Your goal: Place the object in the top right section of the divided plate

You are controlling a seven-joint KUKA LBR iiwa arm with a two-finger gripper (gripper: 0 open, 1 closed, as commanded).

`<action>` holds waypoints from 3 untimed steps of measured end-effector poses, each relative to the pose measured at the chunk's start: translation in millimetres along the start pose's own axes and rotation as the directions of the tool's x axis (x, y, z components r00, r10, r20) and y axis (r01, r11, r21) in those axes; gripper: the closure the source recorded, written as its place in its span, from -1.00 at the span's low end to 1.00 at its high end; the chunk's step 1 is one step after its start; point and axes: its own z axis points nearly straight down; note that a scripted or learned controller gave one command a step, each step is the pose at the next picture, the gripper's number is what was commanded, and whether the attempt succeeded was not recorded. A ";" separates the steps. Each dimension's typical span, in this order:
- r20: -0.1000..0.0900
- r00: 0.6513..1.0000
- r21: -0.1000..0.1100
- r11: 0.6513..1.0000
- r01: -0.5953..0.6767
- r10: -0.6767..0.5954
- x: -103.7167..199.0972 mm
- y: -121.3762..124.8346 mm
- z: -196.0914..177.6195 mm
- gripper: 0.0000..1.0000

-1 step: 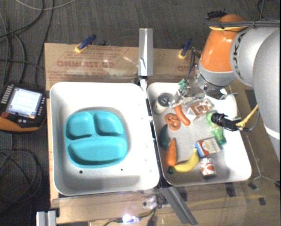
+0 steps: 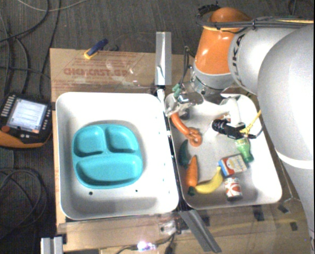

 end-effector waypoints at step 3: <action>0.002 0.971 0.001 0.971 0.239 -0.239 153.8 29.8 1.5 1.00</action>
